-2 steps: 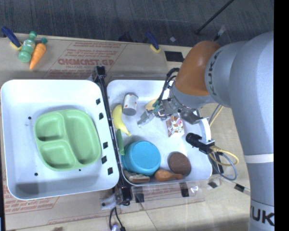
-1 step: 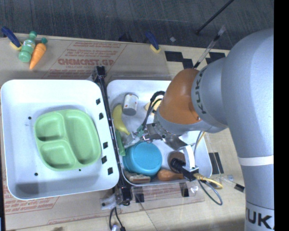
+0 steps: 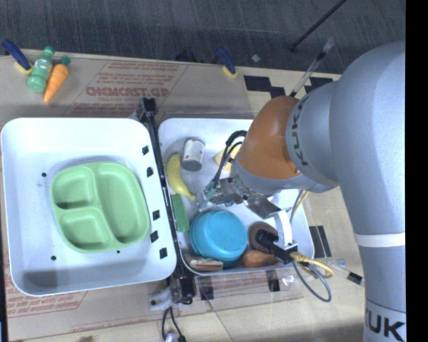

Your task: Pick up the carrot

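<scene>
An orange carrot [image 3: 55,82] with a green top lies on the brown cardboard at the far left, behind the left bin and outside both bins. A green toy bottle [image 3: 39,72] lies right beside it. My gripper [image 3: 217,190] is far from the carrot, low inside the right bin [image 3: 207,131]. It hangs under the orange wrist band, just above the blue bowl [image 3: 217,235] and to the right of the yellow banana [image 3: 175,177]. The wrist hides most of the gripper.
The left bin [image 3: 18,191] holds a green divided plate [image 3: 100,205]. The right bin also holds a small can [image 3: 192,154], a green stick-like item [image 3: 180,212], a hot dog [image 3: 205,264], a brown ring [image 3: 262,232] and an orange-brown piece [image 3: 255,258]. The arm covers the bin's right side.
</scene>
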You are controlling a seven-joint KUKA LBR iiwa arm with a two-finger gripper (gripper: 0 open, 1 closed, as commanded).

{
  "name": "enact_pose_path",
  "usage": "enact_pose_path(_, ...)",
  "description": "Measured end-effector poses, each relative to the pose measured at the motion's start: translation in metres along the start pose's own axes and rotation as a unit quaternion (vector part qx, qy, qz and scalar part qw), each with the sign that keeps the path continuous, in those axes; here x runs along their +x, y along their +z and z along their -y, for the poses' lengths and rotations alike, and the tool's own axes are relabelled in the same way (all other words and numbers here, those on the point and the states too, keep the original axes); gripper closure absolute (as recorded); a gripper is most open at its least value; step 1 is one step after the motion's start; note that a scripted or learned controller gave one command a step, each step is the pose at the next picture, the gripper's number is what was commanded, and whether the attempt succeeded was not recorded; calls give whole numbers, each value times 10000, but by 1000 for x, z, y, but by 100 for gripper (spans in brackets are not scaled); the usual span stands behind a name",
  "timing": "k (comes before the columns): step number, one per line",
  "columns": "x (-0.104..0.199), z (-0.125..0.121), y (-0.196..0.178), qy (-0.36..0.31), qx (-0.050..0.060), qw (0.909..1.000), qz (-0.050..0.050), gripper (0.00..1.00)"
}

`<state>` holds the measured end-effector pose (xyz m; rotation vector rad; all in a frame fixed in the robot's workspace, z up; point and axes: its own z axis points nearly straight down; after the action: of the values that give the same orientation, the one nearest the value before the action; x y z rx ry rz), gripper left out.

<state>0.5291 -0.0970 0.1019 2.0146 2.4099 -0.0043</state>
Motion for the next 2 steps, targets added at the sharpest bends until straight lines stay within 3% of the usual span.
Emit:
enact_pose_path(1, 66, 39, -91, 1102, 20, 9939, -19, 100)
enact_pose_path(2, 30, 42, -172, -1125, 4, 9937, 3, 100)
